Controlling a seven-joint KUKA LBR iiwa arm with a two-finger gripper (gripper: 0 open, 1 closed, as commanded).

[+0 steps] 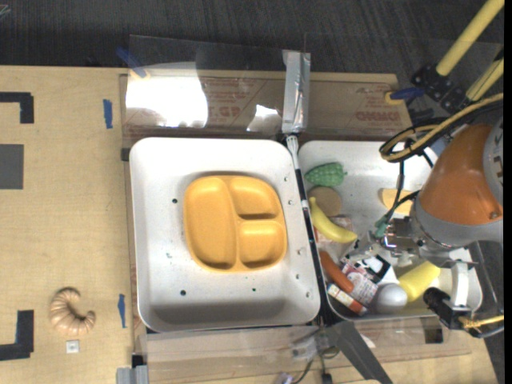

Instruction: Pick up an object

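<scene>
Two white bins side by side. Left bin (152, 214): one yellow plate (236, 221) with three parts, right in the middle. Right bin (352, 152): full of small things. Green toy (326, 174) at the far side, brown round thing (324, 200) just beside it, banana (330, 226) along the left wall. Orange stick (336, 274), red and white packet (364, 282), silver ball (392, 296) and yellow block (419, 278) at the near side. Gripper (382, 250) low over the pile, just beside the packet. Spread or pressed together: cannot tell. Curly tan toy (72, 310) far off left on the bench.
</scene>
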